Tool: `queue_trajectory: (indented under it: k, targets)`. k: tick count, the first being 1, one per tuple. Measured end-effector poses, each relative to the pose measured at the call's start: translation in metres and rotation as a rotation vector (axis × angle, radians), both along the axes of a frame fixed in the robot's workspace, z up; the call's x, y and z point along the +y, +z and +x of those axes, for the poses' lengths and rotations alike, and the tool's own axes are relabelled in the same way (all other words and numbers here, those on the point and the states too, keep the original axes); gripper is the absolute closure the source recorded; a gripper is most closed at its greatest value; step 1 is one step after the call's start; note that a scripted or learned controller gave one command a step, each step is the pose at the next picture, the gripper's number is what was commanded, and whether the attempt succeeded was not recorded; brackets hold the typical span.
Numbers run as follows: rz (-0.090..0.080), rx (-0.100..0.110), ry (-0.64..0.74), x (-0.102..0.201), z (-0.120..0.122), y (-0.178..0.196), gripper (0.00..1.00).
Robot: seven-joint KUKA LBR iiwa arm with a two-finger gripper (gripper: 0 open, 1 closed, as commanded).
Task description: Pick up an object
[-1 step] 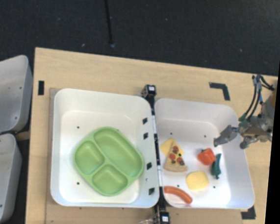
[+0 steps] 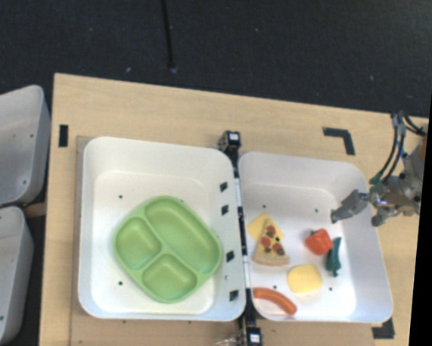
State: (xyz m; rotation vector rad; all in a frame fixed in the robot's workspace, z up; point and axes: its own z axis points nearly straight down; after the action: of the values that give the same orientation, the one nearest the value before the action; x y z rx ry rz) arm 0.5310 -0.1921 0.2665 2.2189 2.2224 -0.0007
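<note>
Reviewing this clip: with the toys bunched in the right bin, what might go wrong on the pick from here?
1. The red pepper touches a green piece; a grasp there may catch both or knock one aside.
2. The sausage lies near the right bin's front wall, which leaves little room to close on it.
3. The end effector sits over the bin's right rim and may clip it descending.

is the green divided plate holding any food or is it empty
Empty. The green plate lies flat in the left bin with all three compartments bare; the pizza slice and other toy food lie in the right bin.
</note>
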Motion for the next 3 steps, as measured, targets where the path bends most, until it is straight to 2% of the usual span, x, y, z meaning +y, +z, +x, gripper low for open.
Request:
queue_trajectory:
  k: [1, 3]
  targets:
    - [0.000, 0.003, -0.002, -0.008, 0.006, -0.056, 0.00]
    - [0.000, 0.003, -0.004, -0.013, 0.002, -0.142, 0.00]
